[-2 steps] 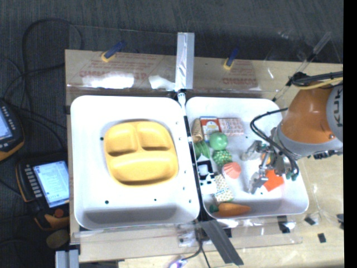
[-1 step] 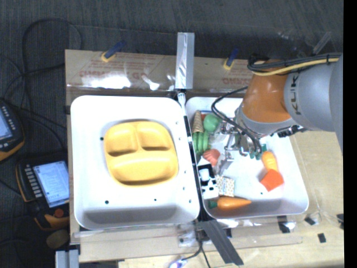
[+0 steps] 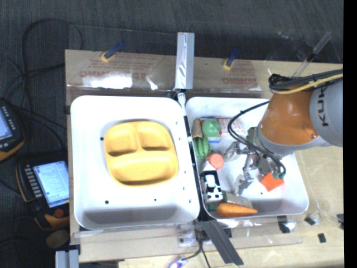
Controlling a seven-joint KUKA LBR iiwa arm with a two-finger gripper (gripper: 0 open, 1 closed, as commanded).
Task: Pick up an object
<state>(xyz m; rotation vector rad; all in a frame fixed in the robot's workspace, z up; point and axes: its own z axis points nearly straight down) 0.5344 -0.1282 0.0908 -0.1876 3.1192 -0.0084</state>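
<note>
A view from above shows a pale surface [image 3: 323,155] carrying two shallow white bins side by side. The left bin [image 3: 83,166] holds one thing: a yellow compartment tray [image 3: 141,152] lying flat near the middle, with two small sections at its far side and one long section nearer the camera.

The right bin [image 3: 295,197] holds the loose items the arm can choose from. I count five clear ones: a green toy [image 3: 210,129] near the far left corner, a pink ball [image 3: 216,161] just below it, a black-and-white block [image 3: 211,187] lower down, an orange carrot [image 3: 235,209] lying along the near wall, and a small orange-red block [image 3: 271,181] towards the right. A darker green and brown item lies against the left wall, too small to identify.

One grey arm with an orange band [image 3: 287,121] reaches in from the right and hangs over this bin, likely because the pickable things are all gathered there. Its tool [image 3: 252,169] points down into the space between the pink ball and the orange-red block, near the block but apparently apart from it. I cannot tell how far open the tool is, and nothing is clearly gripped in it. The pick looks not yet made.
</note>
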